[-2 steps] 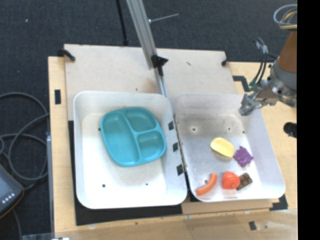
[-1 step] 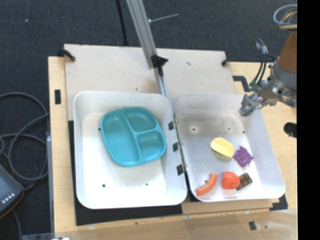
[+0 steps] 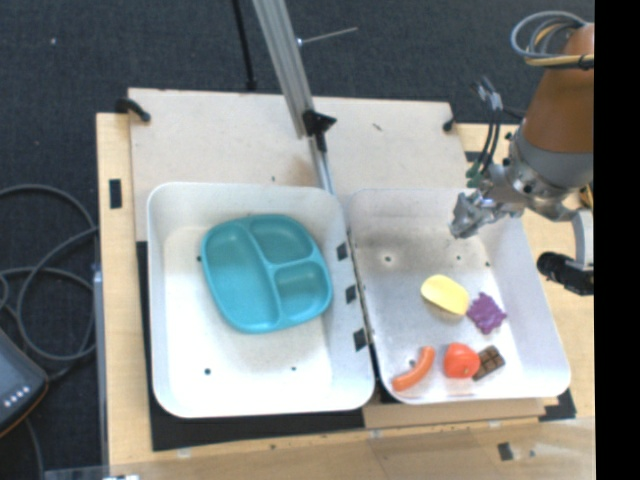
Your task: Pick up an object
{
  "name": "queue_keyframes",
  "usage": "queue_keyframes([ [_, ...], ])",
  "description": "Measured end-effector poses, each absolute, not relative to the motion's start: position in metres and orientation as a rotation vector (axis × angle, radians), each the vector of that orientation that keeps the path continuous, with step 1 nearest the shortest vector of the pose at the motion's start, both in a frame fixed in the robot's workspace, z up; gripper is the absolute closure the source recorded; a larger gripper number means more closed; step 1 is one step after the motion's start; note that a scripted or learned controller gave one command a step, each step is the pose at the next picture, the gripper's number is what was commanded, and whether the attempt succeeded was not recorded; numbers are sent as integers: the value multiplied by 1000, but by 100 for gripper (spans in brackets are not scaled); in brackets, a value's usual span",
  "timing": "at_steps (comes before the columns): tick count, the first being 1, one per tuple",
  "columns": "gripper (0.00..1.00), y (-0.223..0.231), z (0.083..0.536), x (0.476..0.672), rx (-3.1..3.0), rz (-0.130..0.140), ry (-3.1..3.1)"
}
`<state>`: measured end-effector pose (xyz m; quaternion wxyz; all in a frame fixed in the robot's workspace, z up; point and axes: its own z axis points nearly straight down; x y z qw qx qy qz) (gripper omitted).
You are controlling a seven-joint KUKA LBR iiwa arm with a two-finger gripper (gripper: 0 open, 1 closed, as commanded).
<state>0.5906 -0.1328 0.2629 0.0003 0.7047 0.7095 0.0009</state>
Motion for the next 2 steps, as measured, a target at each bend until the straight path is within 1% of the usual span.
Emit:
queue_keyframes([
  [1,100,-83,250,582,2215,1,2229],
  [2,100,-27,242,565,2214,1,2230],
])
